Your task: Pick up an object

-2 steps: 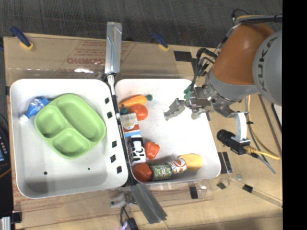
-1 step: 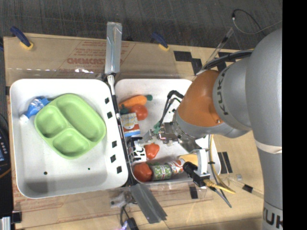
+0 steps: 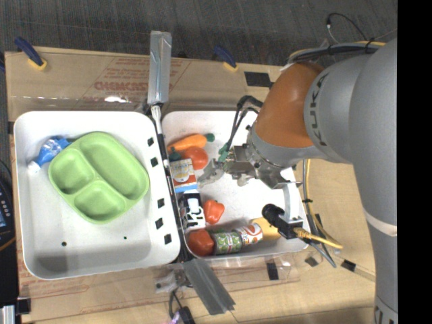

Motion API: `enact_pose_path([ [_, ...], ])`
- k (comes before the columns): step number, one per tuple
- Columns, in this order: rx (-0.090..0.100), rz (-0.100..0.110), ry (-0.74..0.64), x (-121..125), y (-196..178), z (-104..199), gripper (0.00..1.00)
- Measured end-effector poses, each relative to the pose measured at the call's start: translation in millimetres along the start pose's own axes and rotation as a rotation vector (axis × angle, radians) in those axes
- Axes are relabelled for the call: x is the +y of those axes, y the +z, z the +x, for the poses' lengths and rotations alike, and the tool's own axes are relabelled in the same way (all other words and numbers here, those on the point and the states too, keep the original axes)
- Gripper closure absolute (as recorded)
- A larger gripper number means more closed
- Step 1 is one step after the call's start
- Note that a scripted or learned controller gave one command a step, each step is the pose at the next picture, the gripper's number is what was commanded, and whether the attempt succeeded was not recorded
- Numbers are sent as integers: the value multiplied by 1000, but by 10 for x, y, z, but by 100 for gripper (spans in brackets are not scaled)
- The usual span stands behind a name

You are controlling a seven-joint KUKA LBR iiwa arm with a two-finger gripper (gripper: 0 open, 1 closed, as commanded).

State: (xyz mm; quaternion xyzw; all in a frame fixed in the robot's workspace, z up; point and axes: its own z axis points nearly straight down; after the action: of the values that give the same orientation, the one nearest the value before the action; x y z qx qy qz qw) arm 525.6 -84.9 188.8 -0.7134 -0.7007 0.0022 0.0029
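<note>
Reaching in from the right edge of the worktop (image 3: 341,174), the arm (image 3: 317,113) positions the gripper (image 3: 226,167) above the right bin (image 3: 223,119), over bare white floor near the bin's centre. The state of the fingers cannot be told from this angle.

Candidate objects in the right bin are grouped along its left wall and near edge:
- An orange carrot (image 3: 189,141) lies near the far left corner, with a red round item (image 3: 198,158) touching it on the near side.
- A small labelled bottle (image 3: 182,172) lies against the left wall, just beside the red round item.
- A black-and-white item (image 3: 192,211) sits further along the left wall, with an orange-red pepper (image 3: 213,211) just beside it.
- A bottle with a green label (image 3: 236,238) lies on its side along the near edge, next to a red item (image 3: 199,243) in the near left corner.

The gripper is closest to the red round item and the small labelled bottle, apart from both.

The left bin (image 3: 81,248) holds a green divided plate (image 3: 99,175), which partly covers a blue item (image 3: 50,148) at the bin's left edge.
</note>
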Motion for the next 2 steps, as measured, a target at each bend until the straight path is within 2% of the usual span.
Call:
enact_pose_path([
  [1, 0, -26, 2, 41, 743, -105, 0],
  [2, -5, -59, -90, -302, 811, -223, 0],
])
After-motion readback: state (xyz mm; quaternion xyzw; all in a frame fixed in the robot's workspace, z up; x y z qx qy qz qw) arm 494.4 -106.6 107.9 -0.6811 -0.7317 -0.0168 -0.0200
